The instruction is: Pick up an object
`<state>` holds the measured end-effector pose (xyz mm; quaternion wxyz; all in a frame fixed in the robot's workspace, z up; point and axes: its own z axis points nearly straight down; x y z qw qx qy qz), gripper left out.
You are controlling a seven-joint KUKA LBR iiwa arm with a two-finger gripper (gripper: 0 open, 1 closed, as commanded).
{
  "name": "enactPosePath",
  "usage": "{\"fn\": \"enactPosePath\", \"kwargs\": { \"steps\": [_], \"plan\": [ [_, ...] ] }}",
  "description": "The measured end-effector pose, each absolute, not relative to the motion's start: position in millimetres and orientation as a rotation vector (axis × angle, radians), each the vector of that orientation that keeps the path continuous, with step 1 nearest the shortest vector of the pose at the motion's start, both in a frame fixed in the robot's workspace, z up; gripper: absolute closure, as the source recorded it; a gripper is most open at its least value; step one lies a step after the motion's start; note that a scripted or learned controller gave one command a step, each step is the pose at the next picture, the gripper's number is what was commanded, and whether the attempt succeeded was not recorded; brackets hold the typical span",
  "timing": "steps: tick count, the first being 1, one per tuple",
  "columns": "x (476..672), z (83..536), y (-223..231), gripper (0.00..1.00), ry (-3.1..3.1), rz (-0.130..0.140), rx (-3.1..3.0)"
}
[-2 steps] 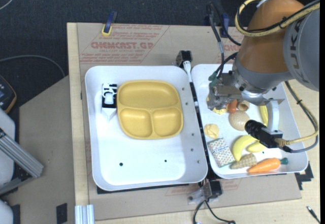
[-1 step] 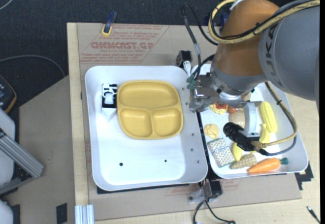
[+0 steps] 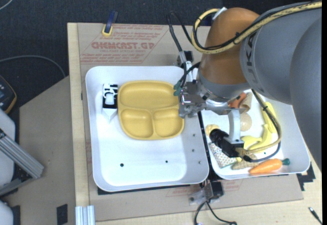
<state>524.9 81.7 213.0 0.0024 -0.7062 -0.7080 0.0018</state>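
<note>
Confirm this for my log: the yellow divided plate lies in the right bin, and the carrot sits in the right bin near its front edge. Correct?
Not quite. The camera view shows the yellow divided plate in the left bin, beside a small black-and-white object. The rest stands: the carrot sits in the right bin near its front edge.
</note>
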Motion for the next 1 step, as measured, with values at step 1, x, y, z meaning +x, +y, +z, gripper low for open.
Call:
{"fn": "enactPosePath", "kwargs": {
  "steps": [1],
  "plan": [
    [522.4, 228.1, 87.1, 1.0, -2.224, -0.004, -2.221]
  ]
}}
